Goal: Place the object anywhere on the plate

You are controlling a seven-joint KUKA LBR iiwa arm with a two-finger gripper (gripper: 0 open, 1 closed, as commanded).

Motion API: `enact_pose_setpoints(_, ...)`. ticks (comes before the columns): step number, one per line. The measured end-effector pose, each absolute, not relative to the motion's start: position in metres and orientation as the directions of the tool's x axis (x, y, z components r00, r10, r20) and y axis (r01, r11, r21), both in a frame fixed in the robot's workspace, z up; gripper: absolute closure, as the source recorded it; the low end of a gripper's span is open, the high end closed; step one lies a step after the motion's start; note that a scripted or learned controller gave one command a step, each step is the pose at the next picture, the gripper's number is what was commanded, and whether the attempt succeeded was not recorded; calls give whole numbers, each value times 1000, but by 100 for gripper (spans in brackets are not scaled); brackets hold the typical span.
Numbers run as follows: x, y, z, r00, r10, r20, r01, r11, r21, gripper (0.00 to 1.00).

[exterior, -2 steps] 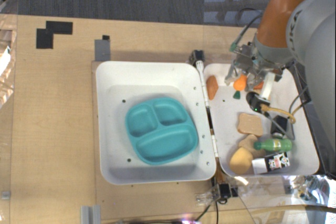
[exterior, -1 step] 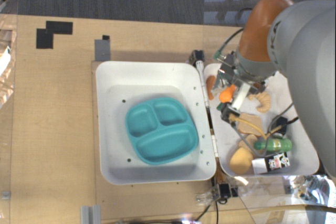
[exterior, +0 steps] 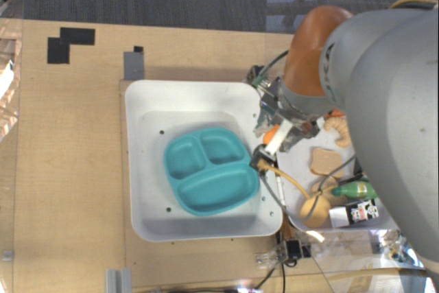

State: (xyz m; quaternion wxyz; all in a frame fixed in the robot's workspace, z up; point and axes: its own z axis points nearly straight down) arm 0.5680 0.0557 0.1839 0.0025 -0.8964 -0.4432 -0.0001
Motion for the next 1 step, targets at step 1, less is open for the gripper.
enact_pose_setpoints(1, 568, 53, 184, 610, 793, 1, 793, -610, -3, 0)
